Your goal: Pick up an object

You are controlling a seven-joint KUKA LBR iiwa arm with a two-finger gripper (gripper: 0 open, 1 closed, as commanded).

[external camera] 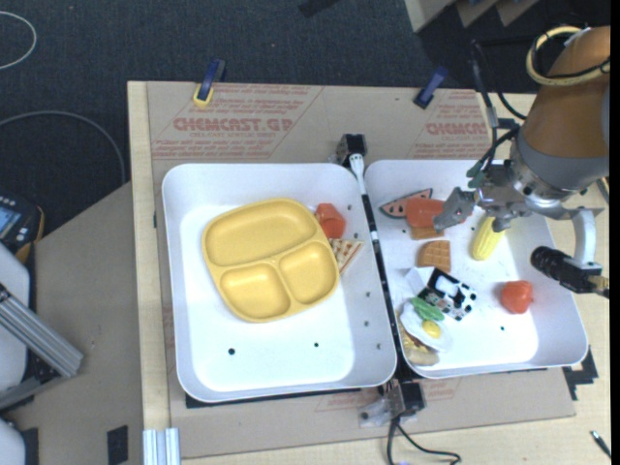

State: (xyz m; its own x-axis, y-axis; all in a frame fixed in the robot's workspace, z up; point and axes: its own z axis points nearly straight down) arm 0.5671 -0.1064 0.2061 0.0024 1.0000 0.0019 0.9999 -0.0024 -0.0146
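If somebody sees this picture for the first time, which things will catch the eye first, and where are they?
The big yellow divided plate fills much of the left bin, with a red piece and a waffle piece at its right edge. In the right bin lies a scatter of small toy foods, among them a yellow corn cob and a red tomato. The grey arm with its orange band hangs over that bin, its gripper just above the corn.

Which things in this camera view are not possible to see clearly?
- Gripper: its finger state, blurred in the camera view.
- Corn: upper end covered by the gripper.
- Small toy pile: pieces overlap, too small to name.
- Waffle piece: partly under the yellow plate.
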